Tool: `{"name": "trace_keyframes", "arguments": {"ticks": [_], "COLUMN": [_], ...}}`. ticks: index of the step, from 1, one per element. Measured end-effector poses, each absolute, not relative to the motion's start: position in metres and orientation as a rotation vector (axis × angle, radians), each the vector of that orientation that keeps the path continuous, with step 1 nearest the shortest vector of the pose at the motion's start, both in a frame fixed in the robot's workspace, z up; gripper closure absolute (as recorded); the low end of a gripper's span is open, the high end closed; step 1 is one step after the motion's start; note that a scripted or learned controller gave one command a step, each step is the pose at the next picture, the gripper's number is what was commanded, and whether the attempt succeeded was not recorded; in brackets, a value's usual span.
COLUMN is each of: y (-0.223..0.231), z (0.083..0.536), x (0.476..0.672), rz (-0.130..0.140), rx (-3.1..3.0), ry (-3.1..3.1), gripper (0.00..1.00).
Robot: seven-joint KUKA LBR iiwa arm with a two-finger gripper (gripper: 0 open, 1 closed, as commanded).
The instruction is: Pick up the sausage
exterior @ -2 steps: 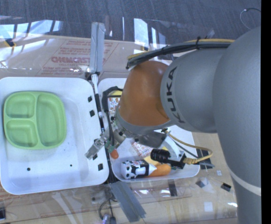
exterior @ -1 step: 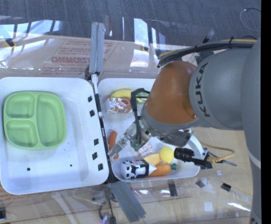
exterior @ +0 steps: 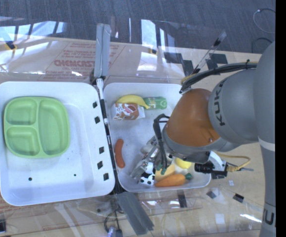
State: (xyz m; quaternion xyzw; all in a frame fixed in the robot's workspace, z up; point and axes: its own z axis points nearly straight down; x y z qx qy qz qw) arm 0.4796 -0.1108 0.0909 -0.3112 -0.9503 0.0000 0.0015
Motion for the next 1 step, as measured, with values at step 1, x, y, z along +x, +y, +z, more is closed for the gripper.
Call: {"name": "trace_keyframes", "arguments": {"ticks": [1], "y": [-0.1909], "z": [0.0935], "x": [0.4783], "rz": [-0.003], "rx": [-1.077], "ry": [-2.955], "gripper": [0.0]}}
